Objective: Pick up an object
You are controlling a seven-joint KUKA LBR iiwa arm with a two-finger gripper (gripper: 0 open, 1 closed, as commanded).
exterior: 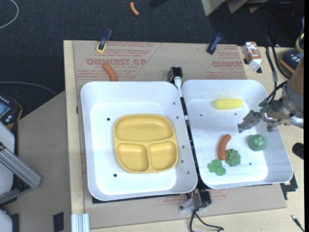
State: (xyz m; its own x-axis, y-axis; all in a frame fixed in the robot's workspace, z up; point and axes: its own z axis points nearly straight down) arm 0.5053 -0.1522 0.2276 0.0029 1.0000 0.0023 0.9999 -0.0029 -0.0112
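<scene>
The right bin (277,170) holds a yellow corn cob (228,104) near its back. An orange sausage (223,146) lies in the middle. Beside it are a green broccoli floret (232,157) and a smaller green leafy piece (217,167) near the front. A round green ball (257,142) sits at the right. My gripper (247,121) reaches in from the right and hangs over this bin, between the corn cob and the green ball, up and to the right of the sausage. No object shows in its grasp.
The left bin (96,129) holds a yellow divided plate (145,142). An orange sausage (110,72) lies on the cardboard behind the left bin, and another (134,8) lies on the dark floor. Clamps (103,41) hold the board's back edge. Cables run at the right.
</scene>
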